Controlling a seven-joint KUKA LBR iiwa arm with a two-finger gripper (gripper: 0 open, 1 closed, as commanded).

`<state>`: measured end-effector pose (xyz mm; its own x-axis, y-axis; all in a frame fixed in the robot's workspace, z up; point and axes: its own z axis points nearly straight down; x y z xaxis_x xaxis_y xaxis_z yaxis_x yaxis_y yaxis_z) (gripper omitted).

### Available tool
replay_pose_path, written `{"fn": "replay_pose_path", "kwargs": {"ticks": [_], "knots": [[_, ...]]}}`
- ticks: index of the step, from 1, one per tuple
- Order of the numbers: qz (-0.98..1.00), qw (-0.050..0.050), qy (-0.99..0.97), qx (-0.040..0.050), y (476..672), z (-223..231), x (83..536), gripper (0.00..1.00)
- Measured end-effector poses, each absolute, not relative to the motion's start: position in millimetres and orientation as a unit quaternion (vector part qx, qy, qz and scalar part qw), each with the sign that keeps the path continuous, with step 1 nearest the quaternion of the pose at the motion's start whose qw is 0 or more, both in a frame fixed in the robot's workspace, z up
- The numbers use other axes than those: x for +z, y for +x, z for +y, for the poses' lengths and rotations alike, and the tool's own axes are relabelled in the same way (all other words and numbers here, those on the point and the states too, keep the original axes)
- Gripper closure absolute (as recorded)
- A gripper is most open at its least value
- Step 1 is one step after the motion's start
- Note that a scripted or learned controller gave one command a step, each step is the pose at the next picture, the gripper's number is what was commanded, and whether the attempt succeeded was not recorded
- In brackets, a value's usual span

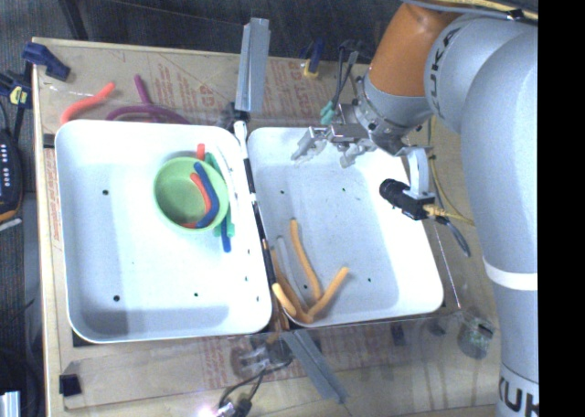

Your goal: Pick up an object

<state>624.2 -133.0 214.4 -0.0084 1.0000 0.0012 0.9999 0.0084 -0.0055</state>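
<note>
On the counter (pixel 137 72) behind the left bin lie an orange strip (pixel 87 102) and a loop of purple tubing (pixel 146 113); the left bin (pixel 110 305) carries a green bowl (pixel 183 191) with red and blue curved sticks resting in and over it, and a green stick just beside the bowl's right edge; a grey bar (pixel 251 63) stands on the counter above the gap between the bins.

The right bin (pixel 402 292) holds several orange sticks (pixel 306 273) gathered near its front-left corner; one lies with its long axis running from the bin's middle down toward the front edge, another slants up to the right from the same cluster, and more lie along the left wall; any of these would serve as the object to pick up.

The gripper (pixel 329 145) hangs over the back edge of the right bin, its two fingers (pixel 306 144) spread apart with nothing between them; the orange sticks lie toward the front of the bin from the fingers and slightly to the view's left, well apart from them; so the coming move, as I judge it, calls for travel forward across the bin and a descent, with the fingers turned to close across a stick's narrow width rather than along its length; the sticks crowd each other and the bin wall, which could spoil a clean grip.
</note>
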Motion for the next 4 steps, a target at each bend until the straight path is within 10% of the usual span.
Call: {"fn": "replay_pose_path", "kwargs": {"ticks": [1,2,3,4], "knots": [[-0.762,0.002,-0.648,0.0013,559.8,-117,162,0.00],[-0.768,-0.011,-0.641,0.0055,544.7,-113,96,0.00],[-0.771,-0.006,-0.637,0.0038,544.9,-108,105,1.00],[-0.727,0.001,-0.686,0.0005,592.6,-49,210,1.00]]}}
